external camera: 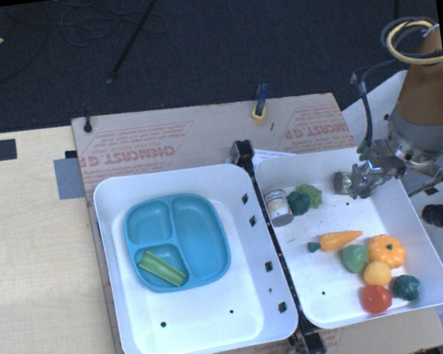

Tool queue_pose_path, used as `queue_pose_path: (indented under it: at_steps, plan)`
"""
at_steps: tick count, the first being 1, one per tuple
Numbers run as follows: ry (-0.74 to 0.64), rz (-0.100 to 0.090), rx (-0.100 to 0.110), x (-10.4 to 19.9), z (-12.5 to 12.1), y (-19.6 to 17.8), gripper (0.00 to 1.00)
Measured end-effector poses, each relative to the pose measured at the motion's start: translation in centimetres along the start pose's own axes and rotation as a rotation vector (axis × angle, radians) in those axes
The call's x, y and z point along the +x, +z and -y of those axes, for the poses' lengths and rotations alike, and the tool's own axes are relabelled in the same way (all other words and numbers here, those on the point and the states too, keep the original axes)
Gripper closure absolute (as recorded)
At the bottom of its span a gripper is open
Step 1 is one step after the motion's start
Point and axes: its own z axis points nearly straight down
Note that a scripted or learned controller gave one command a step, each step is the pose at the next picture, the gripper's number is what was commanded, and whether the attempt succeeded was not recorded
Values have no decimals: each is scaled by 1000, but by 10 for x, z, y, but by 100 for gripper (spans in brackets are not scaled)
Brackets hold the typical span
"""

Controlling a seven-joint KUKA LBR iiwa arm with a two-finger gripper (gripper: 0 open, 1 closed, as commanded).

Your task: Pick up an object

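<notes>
Cardboard (200, 138) underlies two white bins (136, 323) on wooden bench (32, 280).

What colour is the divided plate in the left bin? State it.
Light blue; the divided plate shows best in the camera view.

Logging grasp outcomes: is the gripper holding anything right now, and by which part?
Nothing held. The gripper hovers over the right bin's upper area, with no object between its fingers; the broccoli and carrot lie apart from it.
</notes>
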Motion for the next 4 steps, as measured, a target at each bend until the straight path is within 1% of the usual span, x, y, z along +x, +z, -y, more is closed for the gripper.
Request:
queue_pose_path:
  at_steps: [1, 2, 3, 4]
  plan:
    - [1, 1, -1, 46, -8, -5, 100]
    - [-1, 1, -2, 97, -23, -14, 100]
    - [-2, 1, -1, 155, -45, -3, 100]
    - [2, 2, -2, 195, -72, 1, 100]
